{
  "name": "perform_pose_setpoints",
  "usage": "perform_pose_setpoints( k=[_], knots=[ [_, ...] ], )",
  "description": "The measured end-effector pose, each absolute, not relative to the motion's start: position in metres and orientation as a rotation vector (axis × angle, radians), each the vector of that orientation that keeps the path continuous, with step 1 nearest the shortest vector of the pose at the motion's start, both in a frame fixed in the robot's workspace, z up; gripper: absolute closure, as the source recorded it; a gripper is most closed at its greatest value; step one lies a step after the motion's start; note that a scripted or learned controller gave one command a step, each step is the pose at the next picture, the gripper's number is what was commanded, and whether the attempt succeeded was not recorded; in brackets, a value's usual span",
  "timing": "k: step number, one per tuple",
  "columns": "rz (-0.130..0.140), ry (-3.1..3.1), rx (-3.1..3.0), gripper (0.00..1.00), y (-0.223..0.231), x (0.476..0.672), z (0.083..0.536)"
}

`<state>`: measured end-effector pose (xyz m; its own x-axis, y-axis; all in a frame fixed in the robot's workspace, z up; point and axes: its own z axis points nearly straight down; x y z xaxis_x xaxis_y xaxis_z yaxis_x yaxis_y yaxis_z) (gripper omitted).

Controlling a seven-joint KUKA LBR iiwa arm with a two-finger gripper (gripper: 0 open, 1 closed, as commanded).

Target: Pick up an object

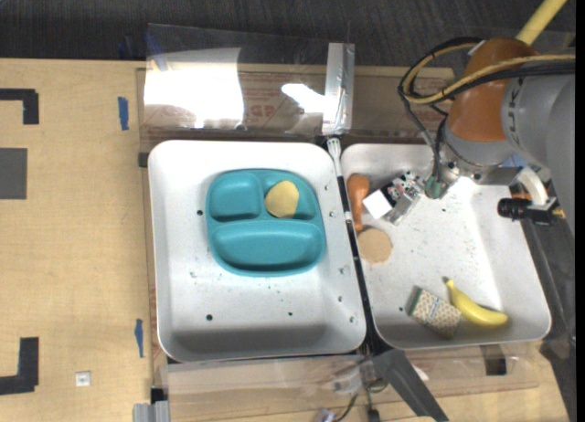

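While nothing is lifted yet, the gripper [409, 194] hangs low over the back-left part of the right bin [535, 315], w/ the arm [539, 119] reaching across that bin's back-right corner. Whether the tool is apart or together can't be told; it is too small and cluttered at the tip. Nothing shows as clamped in it.

Judged step: the approach/descent onto a target, before any grasp.

Candidates, all placed re the right bin:
- small white block [377, 203], back-left area, just beside the gripper tip, maybe touching it; can't say for sure.
- orange carrot-like piece [356, 194], along the bin's left wall, near the back.
- tan round disc [374, 246], by the left wall, approx. mid-depth.
- banana [475, 309], front area, right of centre.
- patterned sponge-like piece [433, 311], front, touching the banana's left end.

Outside the right bin, the left bin [174, 256] next to it holds a teal divided plate [265, 247] w/ a yellow lump [281, 198] in its back-right compartment; well apart from the tool, so prob. not the target.

Likeliest pick is the white block, being closest. Next move calls for centring the tool over it, going down to the bin floor, closing, then lifting straight up. Risk: the carrot piece and the left wall sit near, so a slightly off closure may nudge the block instead of catching it.
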<state>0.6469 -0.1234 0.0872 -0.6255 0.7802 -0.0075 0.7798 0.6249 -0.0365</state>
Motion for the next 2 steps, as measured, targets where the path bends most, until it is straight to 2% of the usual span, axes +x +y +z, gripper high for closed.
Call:
perform_pose_setpoints(
  k=[1, 2],
  knots=[
    [-0.005, -2.823, -1.415, 0.0, -0.137, 0.563, 0.25],
    [0.005, -2.796, -1.42, 0.0, -0.186, 0.516, 0.155]
  ],
)
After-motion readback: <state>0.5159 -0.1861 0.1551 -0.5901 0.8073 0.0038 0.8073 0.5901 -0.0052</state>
